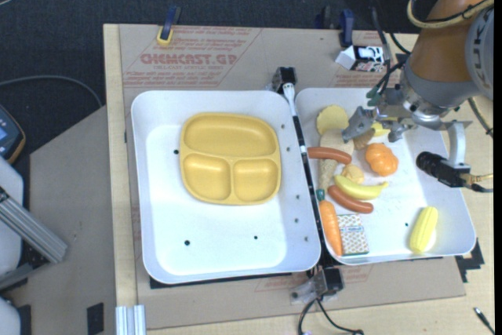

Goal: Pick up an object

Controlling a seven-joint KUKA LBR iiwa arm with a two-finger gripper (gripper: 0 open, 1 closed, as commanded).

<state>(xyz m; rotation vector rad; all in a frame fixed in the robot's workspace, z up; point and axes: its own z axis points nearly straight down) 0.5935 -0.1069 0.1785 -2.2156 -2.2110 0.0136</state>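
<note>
The right bin [451, 204] holds toy foods: an orange [382, 160], a banana [360, 187], two red sausages [330, 154] [351, 202], a carrot [331, 228], a corn cob [423, 229], a pale yellow round piece [332, 118] and a small printed packet [353, 240]. My gripper [377, 126] hangs low over the bin's far middle, just behind the orange. Its grey fingers [359, 122] stand apart, open. A small yellow bit shows between them, and I cannot tell whether they touch it.
The left bin [157, 192] holds a yellow divided tray [230, 156]. A black ridge [302, 161] separates the bins. The arm's orange band [451, 12] and a black cable fitting [441, 167] sit over the right bin's far right.
</note>
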